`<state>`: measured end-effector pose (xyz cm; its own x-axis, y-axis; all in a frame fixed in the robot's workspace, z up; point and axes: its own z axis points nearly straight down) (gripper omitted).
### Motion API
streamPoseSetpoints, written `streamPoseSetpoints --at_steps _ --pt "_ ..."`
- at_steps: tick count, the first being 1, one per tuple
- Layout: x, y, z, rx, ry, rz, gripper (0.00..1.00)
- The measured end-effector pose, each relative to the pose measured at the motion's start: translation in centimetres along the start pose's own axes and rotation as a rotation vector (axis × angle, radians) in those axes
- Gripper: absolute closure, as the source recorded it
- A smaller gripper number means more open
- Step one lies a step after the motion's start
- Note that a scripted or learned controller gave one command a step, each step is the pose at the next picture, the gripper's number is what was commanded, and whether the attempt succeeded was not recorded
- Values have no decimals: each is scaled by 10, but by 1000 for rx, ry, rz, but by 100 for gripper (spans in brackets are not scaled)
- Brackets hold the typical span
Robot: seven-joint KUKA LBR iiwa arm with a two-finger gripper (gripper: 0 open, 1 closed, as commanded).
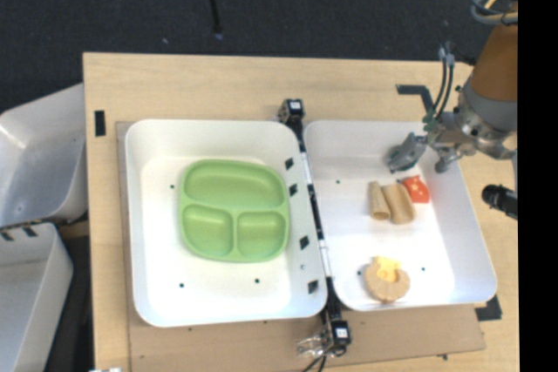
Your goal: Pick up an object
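The tan rolls [391, 202] lay mid-right of the frame in the right bin [453, 261], an orange block [416, 189] touching their upper right side, and a round biscuit-like piece [386, 279] sat lower down. The gripper [408, 152] hovered just above the rolls, upper right — whether it was parted or closed I couldn't tell, and nothing showed in its grasp. The risk as I judged it: with rolls and block crowded together, a descent might nudge both aside. The green plate [234, 209] sat in the left bin [157, 283].
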<state>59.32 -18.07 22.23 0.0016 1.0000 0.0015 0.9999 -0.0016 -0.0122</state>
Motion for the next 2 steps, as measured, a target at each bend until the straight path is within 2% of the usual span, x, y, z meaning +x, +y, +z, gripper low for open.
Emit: streamPoseSetpoints --at_steps 1,2 --pt "0 2 -8 -13 -3 -3 0" --pt "2 5 34 -11 -3 -2 0"
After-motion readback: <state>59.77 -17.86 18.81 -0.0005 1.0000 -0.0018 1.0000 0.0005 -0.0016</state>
